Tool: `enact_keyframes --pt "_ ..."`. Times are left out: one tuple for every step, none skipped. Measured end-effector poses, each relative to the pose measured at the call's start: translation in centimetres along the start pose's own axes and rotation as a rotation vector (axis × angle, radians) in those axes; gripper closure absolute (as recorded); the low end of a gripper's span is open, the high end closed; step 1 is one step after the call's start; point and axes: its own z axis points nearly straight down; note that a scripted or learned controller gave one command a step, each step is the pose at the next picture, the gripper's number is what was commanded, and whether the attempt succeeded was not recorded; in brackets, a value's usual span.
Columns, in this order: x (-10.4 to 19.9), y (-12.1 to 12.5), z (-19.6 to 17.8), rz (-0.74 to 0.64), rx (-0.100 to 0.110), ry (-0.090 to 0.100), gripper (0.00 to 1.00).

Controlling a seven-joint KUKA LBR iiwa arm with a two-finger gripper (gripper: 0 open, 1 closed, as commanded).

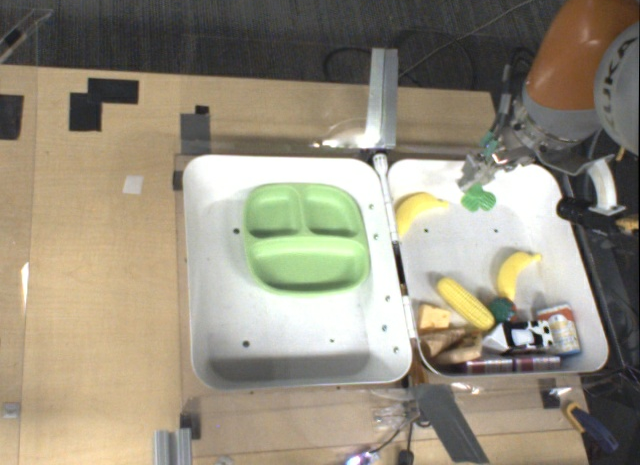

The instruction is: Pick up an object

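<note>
My gripper (478, 175) hangs over the far part of the right bin (560, 193), coming down from the grey arm with its orange band at the upper right. A small green object (478, 199) lies directly under the gripper's tip, touching it or nearly so. I cannot make out whether it is held. A yellow banana-shaped piece (418, 209) lies to its left by the bin wall. Nearer the front are a second banana (515, 271), a corn cob (465, 301), a tan bread piece (435, 319), a small can (556, 331) and a dark marker (510, 361).
The left bin (215, 323) holds a green divided plate (303, 235). A metal post (383, 98) stands behind the divider between the bins. Cables run along the bench's far and right sides.
</note>
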Motion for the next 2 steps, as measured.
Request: enact_keyframes --pt "5.9 -3.4 -1.5 0.092 0.003 0.002 1.0" --pt "6.5 0.0 0.0 0.316 0.004 0.002 1.0"
